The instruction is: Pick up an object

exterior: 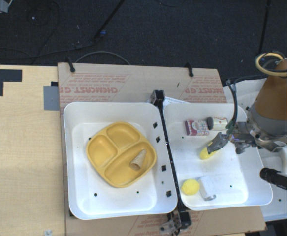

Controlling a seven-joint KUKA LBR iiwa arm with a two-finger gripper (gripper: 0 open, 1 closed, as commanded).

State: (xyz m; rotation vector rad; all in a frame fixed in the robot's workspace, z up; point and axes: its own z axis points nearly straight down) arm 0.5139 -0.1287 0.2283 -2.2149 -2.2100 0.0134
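Dark floor with loose cables runs behind the worktop (20, 146), pale wood on the left, cardboard under two white bins. Left bin (79, 191): one yellow divided plate (114, 149), three compartments, with one small tan cone-shaped piece (139, 160) lying in the lower right compartment. Right bin (251, 191): one small bottle (202, 127) with a reddish label lying on its side, long axis left to right; one yellow ball (191, 187) near the front wall; one pale grey clip-like item (207, 188) just beside the ball on its right; one yellow oblong object (206, 153) mid-bin.

Arm enters from the right, its fingers (218, 144) low over the right bin. Cannot tell whether they are spread or closed; the tips merge with the yellow oblong object at this angle, and nothing shows clearly between them.

Key relation: the oblong object lies just below and left of the fingertips, touching or nearly so, its long axis running diagonally from lower left to upper right, roughly in line with the reach. Judged the nearest candidate. The bottle sits near, further back; the ball is well apart toward the front.
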